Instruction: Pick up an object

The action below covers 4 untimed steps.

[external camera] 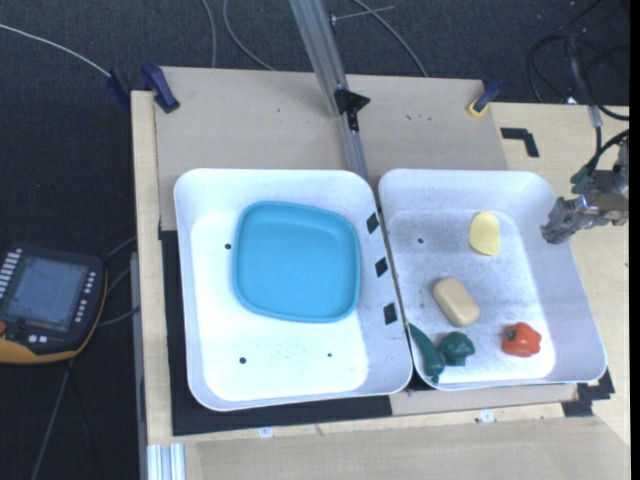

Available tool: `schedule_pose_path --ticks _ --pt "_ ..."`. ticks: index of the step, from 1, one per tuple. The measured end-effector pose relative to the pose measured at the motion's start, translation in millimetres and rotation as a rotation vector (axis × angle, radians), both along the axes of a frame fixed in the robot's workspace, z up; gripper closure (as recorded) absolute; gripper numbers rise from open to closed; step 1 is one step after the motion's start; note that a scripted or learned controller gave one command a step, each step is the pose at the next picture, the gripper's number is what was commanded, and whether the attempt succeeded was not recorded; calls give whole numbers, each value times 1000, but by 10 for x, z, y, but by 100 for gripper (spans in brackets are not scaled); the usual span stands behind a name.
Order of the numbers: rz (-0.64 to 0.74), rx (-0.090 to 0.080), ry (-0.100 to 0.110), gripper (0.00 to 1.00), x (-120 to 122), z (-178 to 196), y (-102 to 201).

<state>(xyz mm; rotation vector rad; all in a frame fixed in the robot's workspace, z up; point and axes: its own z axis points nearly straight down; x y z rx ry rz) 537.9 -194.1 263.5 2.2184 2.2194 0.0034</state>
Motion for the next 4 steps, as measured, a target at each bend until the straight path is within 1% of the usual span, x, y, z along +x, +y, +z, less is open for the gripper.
schedule_pose_path --ticks 1,2,3,4 --pt "4 2 4 100 -11 -134 498" --pt "4 2 5 100 -19 -252 1057" --pt "4 2 3 100 -44 -188 1531" --pt "4 2 4 100 -89 -261 2021"
